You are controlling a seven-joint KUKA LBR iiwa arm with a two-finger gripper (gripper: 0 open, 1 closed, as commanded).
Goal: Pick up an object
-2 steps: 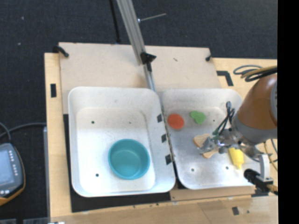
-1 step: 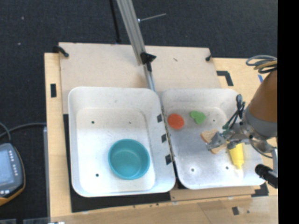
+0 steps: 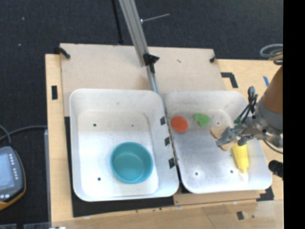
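The 2 bins (image 3: pixel 119 104) were seen as smooth white plastic, faintly speckled. The teal bowl (image 3: pixel 132 162) was rendered in glossy plastic. The bench (image 3: pixel 186 73) was shown as matt pale wood board. The slanted rail (image 3: pixel 134 25) was seen as ribbed bare metal.

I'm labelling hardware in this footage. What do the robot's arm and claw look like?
The arm enters from the right with a rounded orange band above a grey wrist section. Thin dark cables run along the wrist. The claw is a small assembly of grey metal and dark parts, blurred in finer detail.
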